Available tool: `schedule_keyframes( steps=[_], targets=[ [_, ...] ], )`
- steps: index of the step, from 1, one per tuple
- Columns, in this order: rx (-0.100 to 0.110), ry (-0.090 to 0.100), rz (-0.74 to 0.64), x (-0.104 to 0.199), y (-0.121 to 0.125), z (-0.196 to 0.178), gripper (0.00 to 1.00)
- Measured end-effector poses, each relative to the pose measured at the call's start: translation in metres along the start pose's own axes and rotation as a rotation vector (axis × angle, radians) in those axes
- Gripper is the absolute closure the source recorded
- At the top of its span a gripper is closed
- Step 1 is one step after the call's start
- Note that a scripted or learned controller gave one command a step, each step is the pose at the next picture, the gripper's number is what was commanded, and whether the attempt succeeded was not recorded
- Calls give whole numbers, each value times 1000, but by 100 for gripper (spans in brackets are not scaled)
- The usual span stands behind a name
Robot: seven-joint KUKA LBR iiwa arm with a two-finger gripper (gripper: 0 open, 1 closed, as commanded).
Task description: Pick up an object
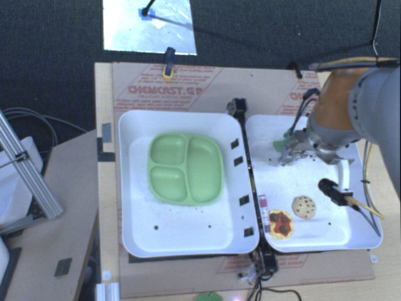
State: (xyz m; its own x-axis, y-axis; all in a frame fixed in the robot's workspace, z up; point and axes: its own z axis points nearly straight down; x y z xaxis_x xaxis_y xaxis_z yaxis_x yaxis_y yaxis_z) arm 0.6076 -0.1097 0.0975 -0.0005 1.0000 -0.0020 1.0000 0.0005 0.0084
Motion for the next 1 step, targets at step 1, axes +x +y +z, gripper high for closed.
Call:
schedule_keyframes(
  steps=[1],
  targets=[
    [9,-2,2,-77,41,14,100]
  ],
)
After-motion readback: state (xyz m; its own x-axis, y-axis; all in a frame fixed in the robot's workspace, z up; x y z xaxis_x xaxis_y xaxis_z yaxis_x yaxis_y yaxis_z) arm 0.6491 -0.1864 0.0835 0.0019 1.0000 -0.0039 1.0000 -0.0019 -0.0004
